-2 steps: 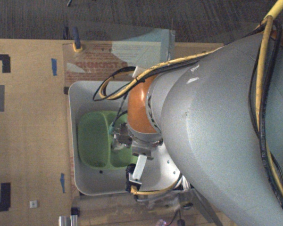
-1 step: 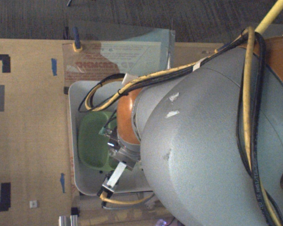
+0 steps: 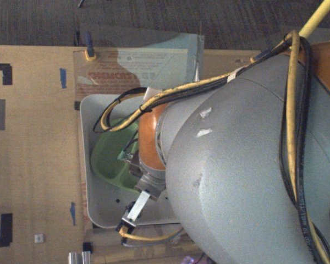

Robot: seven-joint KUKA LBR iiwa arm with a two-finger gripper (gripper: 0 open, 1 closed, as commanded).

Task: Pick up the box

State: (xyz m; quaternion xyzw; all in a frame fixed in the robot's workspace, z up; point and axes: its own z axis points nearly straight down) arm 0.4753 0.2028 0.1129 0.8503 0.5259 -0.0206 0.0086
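Note:
My grey arm, with its orange band (image 3: 147, 139), covers most of the view and reaches down into the white bin (image 3: 93, 202) at the left. My gripper (image 3: 127, 157) sits low in that bin, right over a pale green rounded object (image 3: 109, 159). Whether it touches the green object is hidden by the wrist. I cannot make out a box; the arm hides much of the bin floor and everything to the right of it.
A sheet of clear plastic with printed paper (image 3: 154, 65) lies beyond the bin's far rim. The tan bench (image 3: 33, 147) carries black corner marks and blue tape pieces. Dark carpet runs along the top.

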